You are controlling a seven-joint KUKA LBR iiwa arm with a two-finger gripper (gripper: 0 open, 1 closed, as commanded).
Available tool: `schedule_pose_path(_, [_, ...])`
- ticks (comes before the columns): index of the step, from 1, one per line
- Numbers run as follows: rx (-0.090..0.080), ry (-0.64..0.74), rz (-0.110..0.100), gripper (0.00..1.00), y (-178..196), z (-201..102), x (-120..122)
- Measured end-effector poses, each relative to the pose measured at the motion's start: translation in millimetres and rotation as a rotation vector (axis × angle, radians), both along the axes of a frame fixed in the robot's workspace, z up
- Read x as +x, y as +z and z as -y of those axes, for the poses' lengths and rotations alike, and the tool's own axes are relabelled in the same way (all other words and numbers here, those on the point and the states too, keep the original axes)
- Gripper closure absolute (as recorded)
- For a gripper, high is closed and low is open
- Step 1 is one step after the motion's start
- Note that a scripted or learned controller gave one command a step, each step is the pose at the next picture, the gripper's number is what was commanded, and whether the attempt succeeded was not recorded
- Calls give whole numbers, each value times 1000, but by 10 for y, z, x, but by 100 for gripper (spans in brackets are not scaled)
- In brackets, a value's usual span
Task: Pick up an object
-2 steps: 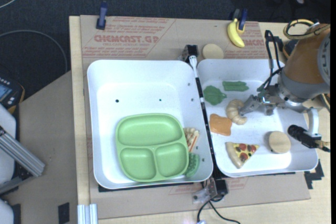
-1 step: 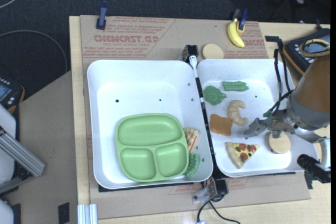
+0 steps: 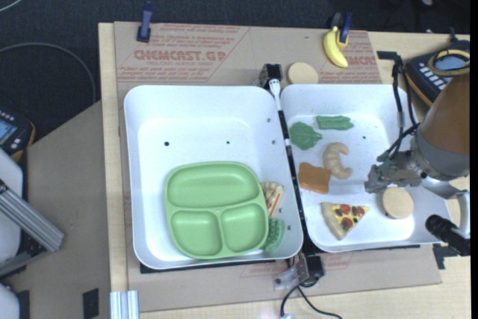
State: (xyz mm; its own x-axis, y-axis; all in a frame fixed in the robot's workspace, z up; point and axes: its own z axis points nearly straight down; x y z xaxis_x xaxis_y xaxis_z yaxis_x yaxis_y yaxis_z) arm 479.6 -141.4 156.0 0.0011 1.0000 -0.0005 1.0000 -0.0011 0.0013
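Note:
In the right bin [image 3: 373, 102] lie a green leaf-shaped piece [image 3: 305, 135], a green pod [image 3: 334, 122], a tan croissant [image 3: 337, 159], an orange block [image 3: 314, 178], a pizza slice [image 3: 343, 217] and a round pale biscuit [image 3: 397, 203]. My gripper [image 3: 390, 177] hangs low at the bin's right side. It is right of the croissant and just beyond the biscuit's far edge. Nothing shows between its tips.
The left bin [image 3: 149, 131] holds a green divided plate [image 3: 216, 209], with a striped food piece [image 3: 272, 196] and a dark green piece [image 3: 275, 234] at its right edge. A banana [image 3: 335, 48] and a round biscuit [image 3: 302, 73] lie on the board behind the bins.

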Motion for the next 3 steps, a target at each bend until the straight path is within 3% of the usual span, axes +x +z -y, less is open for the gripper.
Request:
schedule_pose_path(1, [1, -2, -4, 100, -750, 309, 139])
schedule_pose_path(2, [1, 5, 3, 100, -129, -142, 1])
schedule_pose_path(3, [1, -1, 1, 100, -723, -4, 5])
